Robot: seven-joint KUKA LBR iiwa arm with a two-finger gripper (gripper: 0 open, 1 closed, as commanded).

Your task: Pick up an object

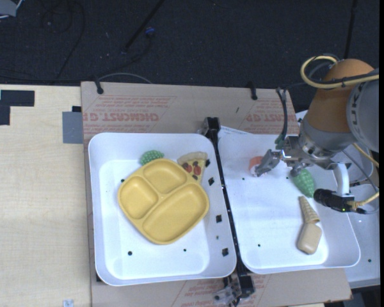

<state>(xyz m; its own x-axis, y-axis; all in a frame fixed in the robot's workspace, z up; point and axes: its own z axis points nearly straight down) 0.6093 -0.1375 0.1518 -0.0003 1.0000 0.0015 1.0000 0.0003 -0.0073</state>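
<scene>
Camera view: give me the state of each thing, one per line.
Gripper: low over the right bin, beside a small orange object.
Yellow divided plate: flat in left bin.
Pizza slice: at plate's edge.
Ice cream cone: lying flat.

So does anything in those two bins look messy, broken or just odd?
Nothing looks spilled or broken. The yellow divided plate lies askew in the left bin, with a pizza slice toy and a green toy wedged at its upper edge rather than on it.
</scene>
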